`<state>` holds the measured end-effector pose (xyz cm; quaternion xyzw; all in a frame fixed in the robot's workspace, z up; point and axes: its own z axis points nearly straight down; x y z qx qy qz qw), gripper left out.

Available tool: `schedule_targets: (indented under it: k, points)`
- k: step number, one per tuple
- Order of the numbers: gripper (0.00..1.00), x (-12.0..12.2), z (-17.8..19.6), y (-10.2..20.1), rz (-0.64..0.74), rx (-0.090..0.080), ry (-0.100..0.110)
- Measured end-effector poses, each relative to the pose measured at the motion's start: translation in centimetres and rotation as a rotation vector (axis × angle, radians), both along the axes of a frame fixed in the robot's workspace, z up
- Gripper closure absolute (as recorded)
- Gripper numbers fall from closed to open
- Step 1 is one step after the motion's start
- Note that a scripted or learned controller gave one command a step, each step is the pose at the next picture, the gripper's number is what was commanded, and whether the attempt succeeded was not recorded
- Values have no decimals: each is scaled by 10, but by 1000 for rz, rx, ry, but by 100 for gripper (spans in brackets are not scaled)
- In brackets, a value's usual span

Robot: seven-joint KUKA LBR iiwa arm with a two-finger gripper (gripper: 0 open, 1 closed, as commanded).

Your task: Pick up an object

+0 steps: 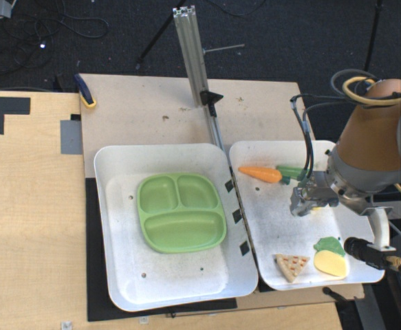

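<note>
Green plate (181,212) in left bin (117,170); carrot (260,174), pizza (291,266) right; tool (305,205) state unclear.

A single fixed camera looked down at a slant from above the bench (186,108), far enough back to take in both white bins (117,184) and the dark floor (83,19) beyond the bench's far edge.

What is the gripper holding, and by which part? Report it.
It cannot be told. The gripper is low in the right bin, beside the toy carrot, and no object can be made out between its fingers.
</note>
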<state>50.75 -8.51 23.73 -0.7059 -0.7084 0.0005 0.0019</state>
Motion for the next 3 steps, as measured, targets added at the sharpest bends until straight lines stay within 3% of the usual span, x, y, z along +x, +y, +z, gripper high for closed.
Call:
schedule_targets:
  k: [2,3]
  points:
    - [100,-1,11,107,3,0,-1]
    - [100,-2,-6,158,1,-1,3]
